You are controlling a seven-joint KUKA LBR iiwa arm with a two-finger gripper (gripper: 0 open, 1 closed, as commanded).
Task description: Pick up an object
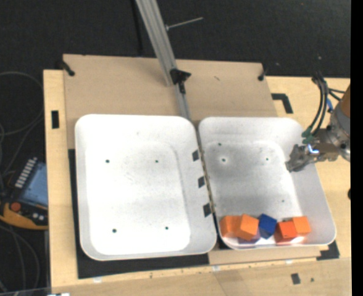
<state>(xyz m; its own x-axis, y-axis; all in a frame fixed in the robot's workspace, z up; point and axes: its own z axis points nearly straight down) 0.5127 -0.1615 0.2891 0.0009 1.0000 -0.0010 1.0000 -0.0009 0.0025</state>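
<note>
Look down at your worktop (243,88). Two white bins sit side by side on it. The left bin (138,184) and the right bin (265,177) touch along the middle.

Your blocks are all in the right bin, lined up along its near edge. From the left you see an orange block (231,225), then another orange block (248,227) pressed right against it. Next comes a blue block (267,224), touching the second orange one. After that sit two more orange blocks (292,228), close together near the bin's near right corner.

Your claw (297,159) hangs over the right rim of the right bin, at the far right of the picture. It is well apart from the blocks. It looks dark and small from here, so you cannot tell how it is set. Nothing shows between its tips.

A grey metal bar (160,32) slants across the top, down to where the bins meet.
</note>
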